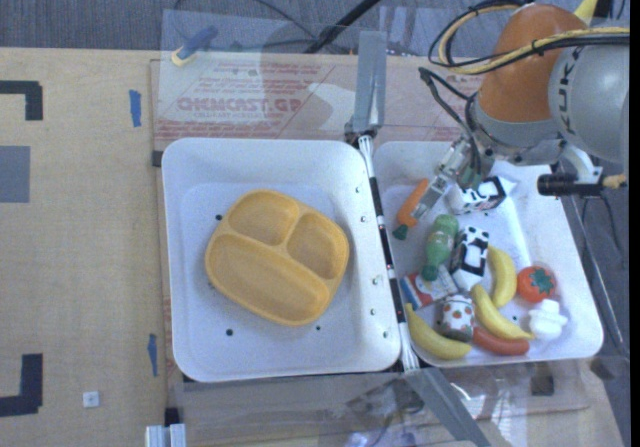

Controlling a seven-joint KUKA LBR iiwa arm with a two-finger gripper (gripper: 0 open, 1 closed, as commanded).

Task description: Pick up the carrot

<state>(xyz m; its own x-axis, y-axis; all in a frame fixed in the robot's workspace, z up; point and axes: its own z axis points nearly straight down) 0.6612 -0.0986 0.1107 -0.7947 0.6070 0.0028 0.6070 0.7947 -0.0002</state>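
Taking the yellow divided plate in the left bin as the landmark: right of it, nearest us, two bananas and other toys crowd the right bin, likely tipped in loose. Farther back, the carrot leans against the bin's left wall, beyond the plate's far-right corner. The gripper hangs just beside the carrot, probably lining up; whether it's clenched, I cannot tell.

The grey arm with the orange band runs off the frame's right edge. Its two-finger gripper is too small and blurred to read (open or closed, I cannot tell). The small orange carrot's upper end meets the gripper in a blur. The right white bin's far wall lies hidden beneath the arm.
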